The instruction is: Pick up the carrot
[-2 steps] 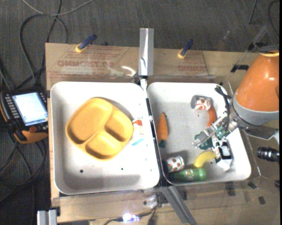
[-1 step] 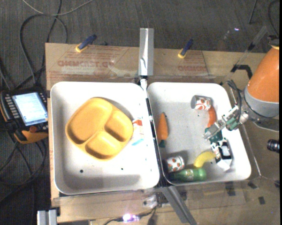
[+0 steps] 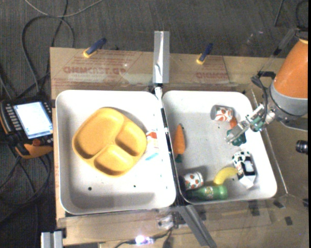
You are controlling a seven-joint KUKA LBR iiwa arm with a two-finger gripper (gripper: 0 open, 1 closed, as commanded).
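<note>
Nearest the camera in the right bin (image 3: 258,192), a green bottle (image 3: 207,192) lies on its side against the near wall, with a small red-and-white can (image 3: 192,180) touching it just to the left and a banana (image 3: 225,175) curving up from its right end. Just right of the banana sits a black-and-white carton (image 3: 245,168), close to the bin's right wall.

A little farther in, my gripper (image 3: 237,135) hangs over the right part of this bin, above the carton and well apart from everything on the left side. My fingers (image 3: 235,137) are dark and bunched at this slant, so I cannot tell how far apart they stand, and I see nothing between them.

The carrot (image 3: 179,140) lies along the left wall of the right bin, orange body pointing far, green end pointing near, well to the left of me.

Across the divider, the left bin (image 3: 67,190) holds a yellow divided plate (image 3: 110,140), with a small scrap of packaging (image 3: 151,138) beside its right edge.

Farthest in my bin, a second can (image 3: 223,113) lies tipped over, just beyond and left of my fingers
</note>
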